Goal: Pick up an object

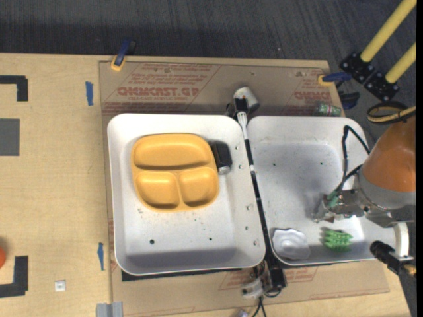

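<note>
Near the front edge of the right bin (297, 134) lies a small green object (336, 239), its long axis running left to right, with a white crumpled piece (291, 243) to its left. Just above it hovers the gripper (334, 205). Left bin (125, 197) holds a yellow divided tray (176, 170) beside a black item (221, 156)

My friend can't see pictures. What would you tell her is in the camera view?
A robot arm reaches from the right over the right white bin, its claw low near a small green object and a white object. The left white bin holds a yellow divided tray with a small black object beside it.
</note>
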You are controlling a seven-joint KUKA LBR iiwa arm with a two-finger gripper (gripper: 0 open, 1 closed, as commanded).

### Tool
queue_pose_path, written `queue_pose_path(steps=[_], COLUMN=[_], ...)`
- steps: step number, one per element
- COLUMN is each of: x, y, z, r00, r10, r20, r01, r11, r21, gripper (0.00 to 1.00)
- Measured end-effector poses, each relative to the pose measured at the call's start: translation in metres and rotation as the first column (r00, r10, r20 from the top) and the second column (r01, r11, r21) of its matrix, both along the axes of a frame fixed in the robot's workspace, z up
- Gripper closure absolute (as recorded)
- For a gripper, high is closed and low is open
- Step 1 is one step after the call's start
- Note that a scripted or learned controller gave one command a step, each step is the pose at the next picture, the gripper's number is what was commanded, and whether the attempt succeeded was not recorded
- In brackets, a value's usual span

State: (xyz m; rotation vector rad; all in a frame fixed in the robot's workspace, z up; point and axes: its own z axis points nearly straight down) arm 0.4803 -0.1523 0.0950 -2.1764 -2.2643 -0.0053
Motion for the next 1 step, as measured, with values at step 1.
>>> queue_pose_path(steps=[1], x=[0.0452], y=[0.0352], z=[0.0707], r00=[0.992], r10=[-0.127], r20=[-0.001], r01=[0.127], r11=[0.992], r21=[-0.003], gripper=[1.0])
